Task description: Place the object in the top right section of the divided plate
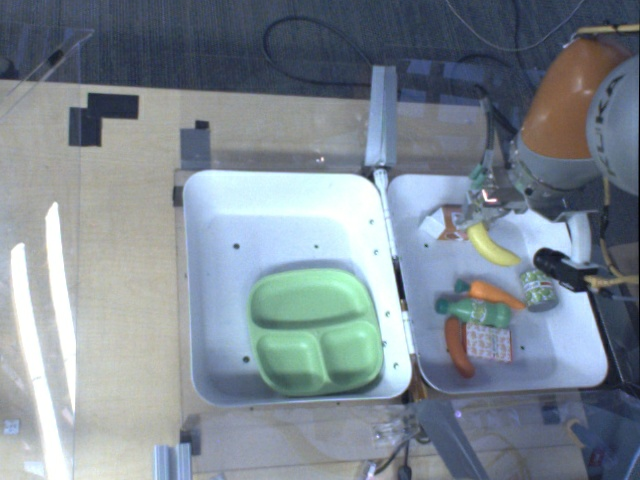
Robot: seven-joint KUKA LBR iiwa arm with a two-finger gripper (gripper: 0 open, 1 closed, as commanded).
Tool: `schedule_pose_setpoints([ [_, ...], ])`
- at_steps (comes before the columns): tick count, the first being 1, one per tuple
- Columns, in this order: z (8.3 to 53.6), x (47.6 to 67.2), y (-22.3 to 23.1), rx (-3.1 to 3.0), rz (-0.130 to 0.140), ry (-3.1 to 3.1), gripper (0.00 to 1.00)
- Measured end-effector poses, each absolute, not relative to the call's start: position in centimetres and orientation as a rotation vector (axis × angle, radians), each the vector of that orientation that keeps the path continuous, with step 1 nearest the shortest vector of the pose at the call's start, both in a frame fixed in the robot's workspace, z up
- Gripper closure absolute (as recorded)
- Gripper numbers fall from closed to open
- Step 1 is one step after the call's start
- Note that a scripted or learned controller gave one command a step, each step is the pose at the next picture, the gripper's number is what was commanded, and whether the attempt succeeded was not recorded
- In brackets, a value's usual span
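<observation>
A green divided plate (314,332) lies in the left bin (215,268), toward its near side, with one long section on the far side and two small ones nearer the front. My gripper (487,196) hangs over the far part of the right bin (580,363). It sits just above the upper end of a yellow banana (496,247) and beside a brown and white packet (447,222). Nothing can be seen held in it.
The right bin also holds a carrot (496,293), a green bottle (479,311), a red sausage (458,349), a small patterned carton (488,343) and a can (538,289). A grey divider (381,118) stands between the bins at the back. The arm's orange band (565,98) looms at right.
</observation>
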State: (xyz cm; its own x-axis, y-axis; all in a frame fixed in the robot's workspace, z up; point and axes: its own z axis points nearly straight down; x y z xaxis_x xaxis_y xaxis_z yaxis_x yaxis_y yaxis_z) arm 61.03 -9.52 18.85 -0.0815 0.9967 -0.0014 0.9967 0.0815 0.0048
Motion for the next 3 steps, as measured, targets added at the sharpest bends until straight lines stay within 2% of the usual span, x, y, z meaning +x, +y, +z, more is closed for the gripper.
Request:
schedule_pose_setpoints([
  [1, 18.5, 53.4, -6.9, 1.936, 0.003, 2.471, 1.0],
  [2, 18.5, 54.6, 9.6, 1.693, 0.005, 2.643, 1.0],
  [3, 11.4, 50.1, 14.5, 1.417, 0.019, 2.787, 1.0],
])
